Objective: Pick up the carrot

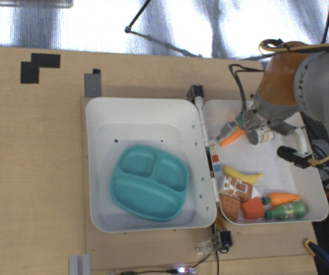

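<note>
An orange carrot (283,198) with a green top lies near the front of the right bin (313,179), between a red block (253,208) and a green bottle (287,212). A second orange, carrot-like piece (232,137) sits at the bin's back left, close to the divider. My gripper (236,128) hangs right over that second piece, touching or nearly touching its upper end. The view does not show whether it grips the piece. The grey arm with its orange band (278,79) reaches in from the right.
A teal divided plate (150,181) lies in the left bin (95,153). In the right bin there are also a yellow banana (242,175), a brown patterned packet (233,192) and a small white can (263,135) beside the gripper.
</note>
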`<state>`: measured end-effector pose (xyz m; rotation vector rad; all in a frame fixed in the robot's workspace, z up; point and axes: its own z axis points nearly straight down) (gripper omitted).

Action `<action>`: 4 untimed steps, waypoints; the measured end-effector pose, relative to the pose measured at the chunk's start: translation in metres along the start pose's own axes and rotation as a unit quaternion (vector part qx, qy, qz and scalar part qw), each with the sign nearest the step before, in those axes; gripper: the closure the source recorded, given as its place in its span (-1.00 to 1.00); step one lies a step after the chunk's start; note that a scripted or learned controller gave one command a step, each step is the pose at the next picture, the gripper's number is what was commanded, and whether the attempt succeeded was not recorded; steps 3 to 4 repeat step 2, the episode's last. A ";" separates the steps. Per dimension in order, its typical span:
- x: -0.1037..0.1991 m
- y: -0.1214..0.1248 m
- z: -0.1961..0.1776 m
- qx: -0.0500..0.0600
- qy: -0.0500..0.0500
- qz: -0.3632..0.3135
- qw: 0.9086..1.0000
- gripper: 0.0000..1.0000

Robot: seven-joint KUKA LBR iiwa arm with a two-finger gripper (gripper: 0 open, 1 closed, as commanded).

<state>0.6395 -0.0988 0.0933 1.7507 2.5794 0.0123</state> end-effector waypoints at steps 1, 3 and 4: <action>0.001 0.001 -0.009 0.001 0.002 -0.001 1.000 1.00; 0.040 0.025 -0.145 0.008 0.006 0.074 0.997 1.00; 0.040 0.025 -0.145 0.008 0.006 0.074 0.997 1.00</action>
